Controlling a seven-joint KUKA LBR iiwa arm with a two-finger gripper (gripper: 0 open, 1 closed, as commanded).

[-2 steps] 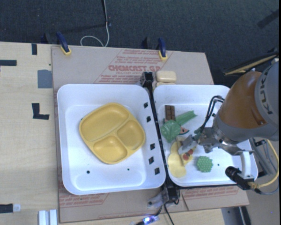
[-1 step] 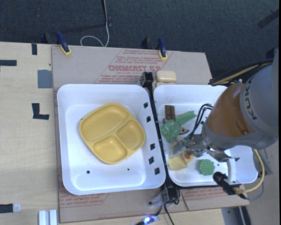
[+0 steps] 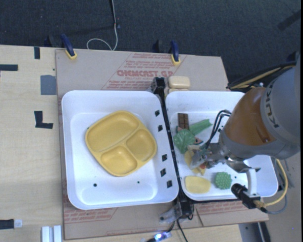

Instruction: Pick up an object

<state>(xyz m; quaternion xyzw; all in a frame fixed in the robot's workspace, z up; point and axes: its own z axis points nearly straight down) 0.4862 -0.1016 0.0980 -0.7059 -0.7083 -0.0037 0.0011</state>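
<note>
Claw [image 3: 201, 158] low among right-bin [image 3: 252, 97] objects.

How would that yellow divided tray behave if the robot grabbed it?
The yellow tray looks like rigid moulded plastic, so probably stiff and light. It lies flat in the left bin, so it likely won't roll. Its smooth, low rim may slip from the gripper.

brown cardboard sheet [image 3: 141, 72] under both bins, perhaps clamped by blue clips [image 3: 67, 45]
</note>
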